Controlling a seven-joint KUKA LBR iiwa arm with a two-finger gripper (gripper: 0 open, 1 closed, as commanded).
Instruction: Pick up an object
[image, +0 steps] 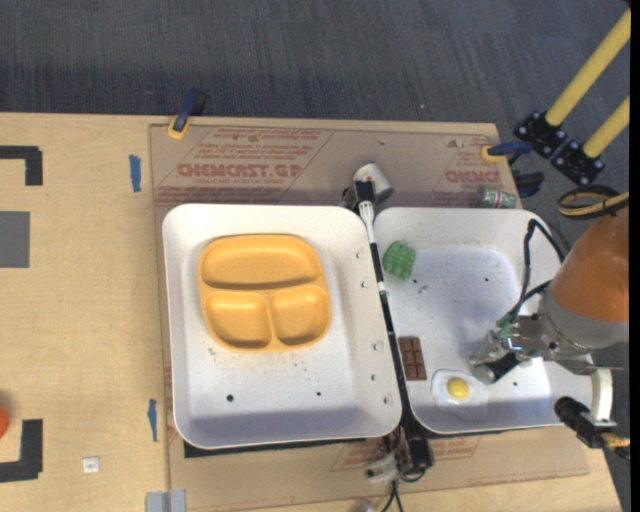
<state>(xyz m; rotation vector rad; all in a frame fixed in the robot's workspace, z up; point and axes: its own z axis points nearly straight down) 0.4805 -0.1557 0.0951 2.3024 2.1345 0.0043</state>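
The gripper hangs low in the right bin; whether it is spread cannot be told. Just left lies a fried egg, then a chocolate bar. A green block sits far-left. The left bin holds a yellow tray.

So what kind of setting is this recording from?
Most likely a robotics lab grasping bench, not a home or kitchen. Two white bins sit on taped, clamped cardboard, holding toy items: a yellow divided tray, a fried egg, and the arm's gripper working over them.
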